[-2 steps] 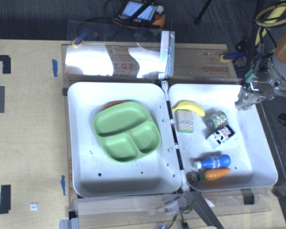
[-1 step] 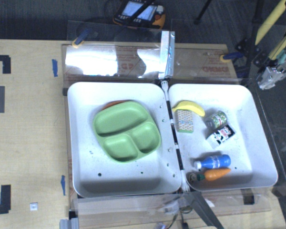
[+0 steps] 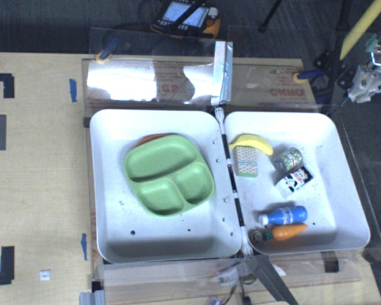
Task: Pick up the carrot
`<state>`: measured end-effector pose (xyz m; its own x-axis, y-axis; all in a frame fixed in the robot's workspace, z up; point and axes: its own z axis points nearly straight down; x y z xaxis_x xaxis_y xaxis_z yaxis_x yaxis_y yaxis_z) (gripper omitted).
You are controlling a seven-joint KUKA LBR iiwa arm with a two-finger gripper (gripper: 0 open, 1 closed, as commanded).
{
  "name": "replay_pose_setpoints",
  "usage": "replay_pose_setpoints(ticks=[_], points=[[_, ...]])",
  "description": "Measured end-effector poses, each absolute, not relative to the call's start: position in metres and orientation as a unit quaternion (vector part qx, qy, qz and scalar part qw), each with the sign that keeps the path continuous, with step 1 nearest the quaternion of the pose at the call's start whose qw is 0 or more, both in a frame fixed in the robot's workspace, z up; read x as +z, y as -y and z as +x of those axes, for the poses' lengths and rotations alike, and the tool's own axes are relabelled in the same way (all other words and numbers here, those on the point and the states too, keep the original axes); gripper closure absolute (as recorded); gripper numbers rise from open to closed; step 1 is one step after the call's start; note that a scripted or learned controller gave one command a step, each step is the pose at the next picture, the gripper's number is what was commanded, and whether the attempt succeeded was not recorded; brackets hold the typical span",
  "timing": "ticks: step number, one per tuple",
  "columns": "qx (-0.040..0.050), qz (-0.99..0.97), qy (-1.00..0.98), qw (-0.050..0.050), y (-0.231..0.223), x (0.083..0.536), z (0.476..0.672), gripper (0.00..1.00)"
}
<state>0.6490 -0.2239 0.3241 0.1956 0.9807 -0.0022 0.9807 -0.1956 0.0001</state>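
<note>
The carrot (image 3: 289, 232) is orange with a dark green stub at its left end. It lies flat along the front wall of the right bin (image 3: 343, 230), just in front of a blue bottle (image 3: 284, 216) and nearly touching it. My gripper (image 3: 367, 76) appears as a pale assembly at the upper right, outside the right bin and far behind the carrot. Nothing is visibly held in it.
The right bin also holds a banana (image 3: 253, 143), a checkered sponge (image 3: 246, 161), a small can (image 3: 289, 158) and a black-and-white box (image 3: 294, 179). A green divided plate (image 3: 169, 173) lies in the left bin (image 3: 108, 170), with something orange showing at its back edge.
</note>
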Motion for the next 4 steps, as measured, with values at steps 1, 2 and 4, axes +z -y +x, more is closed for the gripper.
replay_pose_setpoints(ticks=[1, 2, 4], points=[[-0.0009, 0.812, -0.584, 0.000, 0.2173, 0.3119, 0.6679, 1.00], [-0.0014, 0.883, -0.469, 0.000, 0.2169, 0.3153, 0.6678, 1.00], [-0.0018, 0.895, -0.445, 0.000, 0.2125, 0.3133, 0.6679, 1.00]])
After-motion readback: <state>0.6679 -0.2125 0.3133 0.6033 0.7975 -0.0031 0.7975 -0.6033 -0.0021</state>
